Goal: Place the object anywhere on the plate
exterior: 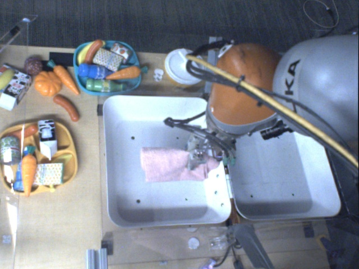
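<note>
- Camera view: the grey arm [314, 88] reached in from the right, its orange band [247, 83] bulking over the seam between the two bins, wrist pointing down into the left bin [129, 206].
- The gripper [197, 157] sat low at the right edge of a pink cloth [165, 164] (the task's thing, it appeared); whether it was clenched on the cloth or released could not be told.
- The pink cloth lay flat on the left bin's floor, right of centre.
- The right bin [291, 198] adjoined the left bin.
- Left of the left bin, on the wooden bench [84, 150], sat a yellow plate [70, 150] with toy food; behind the bin, a blue bowl [106, 66] of toys.
- Dark carpet [168, 10] lay beyond.
</note>
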### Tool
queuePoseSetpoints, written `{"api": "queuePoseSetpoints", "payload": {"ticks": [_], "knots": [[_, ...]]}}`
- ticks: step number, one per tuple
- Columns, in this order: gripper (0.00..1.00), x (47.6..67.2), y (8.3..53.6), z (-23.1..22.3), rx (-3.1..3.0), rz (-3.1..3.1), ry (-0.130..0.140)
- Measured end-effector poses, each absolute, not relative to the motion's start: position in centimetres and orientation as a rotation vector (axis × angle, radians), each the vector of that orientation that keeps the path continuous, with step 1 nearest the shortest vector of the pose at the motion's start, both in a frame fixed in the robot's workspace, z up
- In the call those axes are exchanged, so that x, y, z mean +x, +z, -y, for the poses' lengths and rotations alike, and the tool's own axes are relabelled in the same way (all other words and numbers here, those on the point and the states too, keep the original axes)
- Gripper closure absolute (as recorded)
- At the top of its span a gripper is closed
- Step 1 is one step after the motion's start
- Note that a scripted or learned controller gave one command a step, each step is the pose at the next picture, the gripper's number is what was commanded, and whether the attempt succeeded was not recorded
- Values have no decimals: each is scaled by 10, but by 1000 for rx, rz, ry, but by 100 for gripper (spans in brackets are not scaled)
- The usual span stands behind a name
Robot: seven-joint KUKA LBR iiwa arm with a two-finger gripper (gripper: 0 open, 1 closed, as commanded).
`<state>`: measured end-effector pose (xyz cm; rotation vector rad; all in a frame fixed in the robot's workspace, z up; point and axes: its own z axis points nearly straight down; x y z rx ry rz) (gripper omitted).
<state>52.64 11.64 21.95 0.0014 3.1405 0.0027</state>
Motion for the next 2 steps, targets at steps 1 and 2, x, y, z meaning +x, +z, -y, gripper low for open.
{"api": "queuePoseSetpoints", "payload": {"ticks": [1, 2], "knots": [[100, 523, 222, -168, -6, -3140, 4], [0, 523, 222, -168, -5, -3139, 4]]}}
